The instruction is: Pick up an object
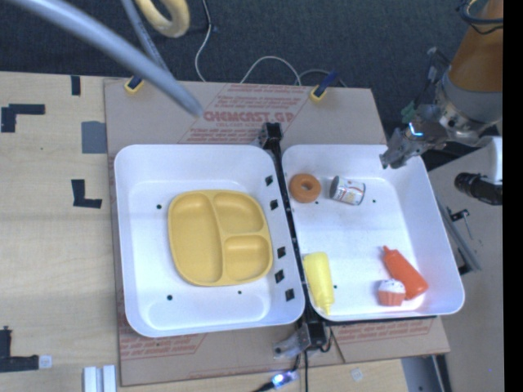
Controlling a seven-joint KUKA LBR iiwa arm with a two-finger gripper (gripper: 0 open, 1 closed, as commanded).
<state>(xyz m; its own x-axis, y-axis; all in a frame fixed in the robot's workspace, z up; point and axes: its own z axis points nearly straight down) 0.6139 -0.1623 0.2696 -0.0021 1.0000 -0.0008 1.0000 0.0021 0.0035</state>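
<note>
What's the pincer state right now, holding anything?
Pincer: over the far right rim of the right bin, nothing visibly held. Open or closed cannot be told.

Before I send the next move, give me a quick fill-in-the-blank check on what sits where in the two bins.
1. The yellow divided tray lies in the ____ bin.
2. The donut sits beside the small ____ lying on its side.
3. The orange bottle lies next to a pink ____.
4. The tool hovers by the right bin's ____ corner.

Missing: left; can; cupcake; far right
</note>
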